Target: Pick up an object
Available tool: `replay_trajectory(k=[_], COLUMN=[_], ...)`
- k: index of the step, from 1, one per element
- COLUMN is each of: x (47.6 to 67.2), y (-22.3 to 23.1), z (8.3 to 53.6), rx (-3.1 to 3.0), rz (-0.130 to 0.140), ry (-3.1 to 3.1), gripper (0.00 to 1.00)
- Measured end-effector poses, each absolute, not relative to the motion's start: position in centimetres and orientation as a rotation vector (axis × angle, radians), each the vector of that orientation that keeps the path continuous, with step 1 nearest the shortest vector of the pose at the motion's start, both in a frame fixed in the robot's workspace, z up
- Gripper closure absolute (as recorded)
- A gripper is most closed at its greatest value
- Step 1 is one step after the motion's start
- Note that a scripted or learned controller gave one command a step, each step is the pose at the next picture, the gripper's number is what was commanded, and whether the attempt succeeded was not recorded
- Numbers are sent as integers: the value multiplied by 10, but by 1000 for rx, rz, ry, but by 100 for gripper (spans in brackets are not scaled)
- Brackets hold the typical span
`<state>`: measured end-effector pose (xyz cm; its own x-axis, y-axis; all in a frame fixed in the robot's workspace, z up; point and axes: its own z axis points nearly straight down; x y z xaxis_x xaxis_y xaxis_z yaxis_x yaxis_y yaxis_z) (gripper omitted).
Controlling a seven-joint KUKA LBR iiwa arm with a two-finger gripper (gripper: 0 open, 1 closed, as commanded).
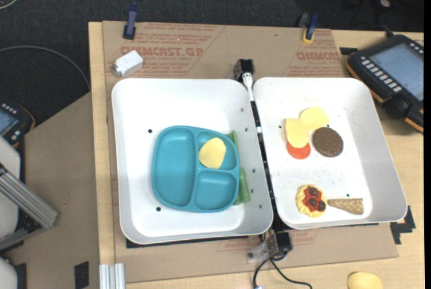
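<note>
The left bin [131, 139] holds a blue divided plate [182, 173]. A pale yellow piece [213, 153] lies in the plate's upper right compartment, and a green strip [242, 181] pokes out along its right edge. In the right bin [367, 166], a yellow round piece [315, 118], a yellow slab [295, 131] over a red-orange disc [300, 150] and a brown cookie [328, 143] cluster near the middle. Closer to that bin's front rim lie a small toy pizza [310, 201] and a tan wedge [347, 205].
Both bins rest on a cardboard-covered bench [202, 52]. A small white block [128, 64] lies at its back left. Clamps [130, 21] [309, 27] grip the back edge. A pendant [394, 72] lies at the right, and a yellow object [363, 279] sits at the bottom right.
</note>
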<state>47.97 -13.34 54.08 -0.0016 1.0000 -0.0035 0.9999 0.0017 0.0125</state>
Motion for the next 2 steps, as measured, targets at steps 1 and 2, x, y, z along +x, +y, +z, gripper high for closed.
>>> replay_trajectory(k=[1,2], x=[479,480], y=[-151,-142], z=[444,541], rx=[2230,2211], rz=[-8,10], ry=[2223,2215], gripper=[100,100])
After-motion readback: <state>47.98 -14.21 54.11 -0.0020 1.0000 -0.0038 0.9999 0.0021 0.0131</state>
